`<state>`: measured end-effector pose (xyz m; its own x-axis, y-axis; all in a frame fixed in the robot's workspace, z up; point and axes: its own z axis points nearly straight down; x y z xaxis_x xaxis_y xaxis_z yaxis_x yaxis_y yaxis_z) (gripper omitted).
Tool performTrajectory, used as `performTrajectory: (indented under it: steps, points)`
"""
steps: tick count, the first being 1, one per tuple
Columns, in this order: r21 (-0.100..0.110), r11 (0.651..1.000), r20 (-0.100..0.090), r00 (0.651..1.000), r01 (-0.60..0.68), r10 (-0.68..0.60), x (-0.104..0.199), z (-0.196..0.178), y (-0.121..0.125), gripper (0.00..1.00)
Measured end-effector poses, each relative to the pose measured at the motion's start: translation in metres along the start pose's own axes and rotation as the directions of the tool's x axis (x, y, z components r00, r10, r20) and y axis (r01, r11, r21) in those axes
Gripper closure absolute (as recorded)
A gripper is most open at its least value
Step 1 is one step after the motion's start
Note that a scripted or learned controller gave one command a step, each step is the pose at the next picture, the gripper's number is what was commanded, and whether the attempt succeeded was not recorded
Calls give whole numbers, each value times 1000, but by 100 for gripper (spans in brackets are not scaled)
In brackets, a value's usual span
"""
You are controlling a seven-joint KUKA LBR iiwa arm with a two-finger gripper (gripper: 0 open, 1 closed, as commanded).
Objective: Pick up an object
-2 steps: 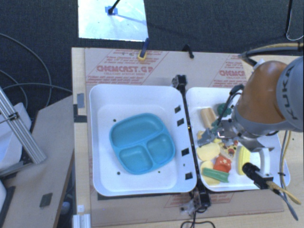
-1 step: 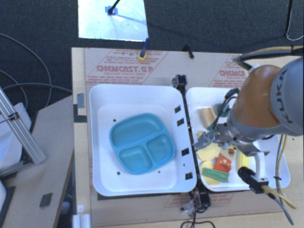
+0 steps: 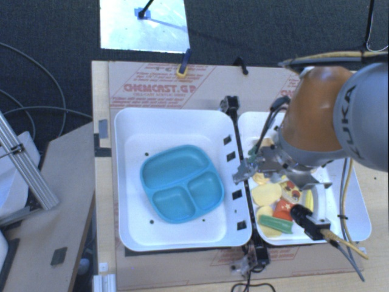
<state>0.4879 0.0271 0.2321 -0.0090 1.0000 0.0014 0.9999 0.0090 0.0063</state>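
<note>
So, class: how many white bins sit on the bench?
2: the left bin holds a blue tray; the right bin sits beside it, partly hidden under the arm.

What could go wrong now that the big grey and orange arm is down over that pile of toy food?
The pale yellow pieces, the red piece and the green piece lie crowded together in the right white bin, so the gripper might catch two or just shove them. It also hangs near the divider between the bins and could bump it.
</note>
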Motion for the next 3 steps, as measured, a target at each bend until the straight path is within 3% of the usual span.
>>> performTrajectory:
  steps: [1, 2, 3]
  points:
    - [-1, 1000, 0, 1000, -2, 2, -2, -9, 1, 100]
    - [2, 1000, 0, 1000, -2, 2, 24, -3, 41, 100]
    - [11, 1000, 0, 1000, -1, 1, 64, 51, -3, 100]
